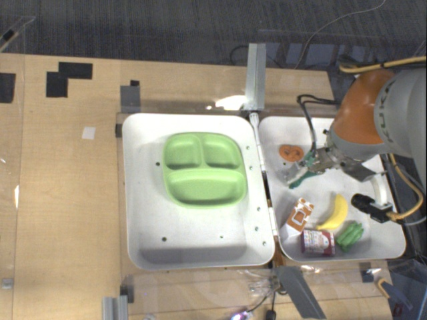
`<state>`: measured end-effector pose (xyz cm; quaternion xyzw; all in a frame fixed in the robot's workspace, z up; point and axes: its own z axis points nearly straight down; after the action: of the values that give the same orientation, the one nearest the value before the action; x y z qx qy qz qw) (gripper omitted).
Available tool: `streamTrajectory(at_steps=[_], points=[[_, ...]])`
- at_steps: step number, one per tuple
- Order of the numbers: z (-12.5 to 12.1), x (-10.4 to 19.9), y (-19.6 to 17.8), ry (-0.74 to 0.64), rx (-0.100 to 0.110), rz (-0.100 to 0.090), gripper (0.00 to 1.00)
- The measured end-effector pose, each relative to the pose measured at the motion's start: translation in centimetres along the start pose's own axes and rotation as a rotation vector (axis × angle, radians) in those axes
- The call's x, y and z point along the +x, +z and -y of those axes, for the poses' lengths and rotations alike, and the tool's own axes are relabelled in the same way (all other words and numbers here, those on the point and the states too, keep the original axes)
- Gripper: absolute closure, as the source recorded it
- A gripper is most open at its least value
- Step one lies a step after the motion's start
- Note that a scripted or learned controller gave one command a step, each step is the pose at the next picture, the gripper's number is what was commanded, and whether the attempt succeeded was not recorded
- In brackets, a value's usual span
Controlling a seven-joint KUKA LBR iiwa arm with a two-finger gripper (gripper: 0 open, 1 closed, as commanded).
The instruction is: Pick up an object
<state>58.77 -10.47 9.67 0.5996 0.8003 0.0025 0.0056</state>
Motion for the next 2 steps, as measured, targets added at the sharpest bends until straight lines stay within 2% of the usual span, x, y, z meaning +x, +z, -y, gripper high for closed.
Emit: streamTrajectory(at_steps=[1,2], points=[[-7.6,-3.2,0.8,-0.094,0.011,-0.007,0.00],[-5.3,-2.0,0.7,-0.171,-0.002,-0.001,0.00]])
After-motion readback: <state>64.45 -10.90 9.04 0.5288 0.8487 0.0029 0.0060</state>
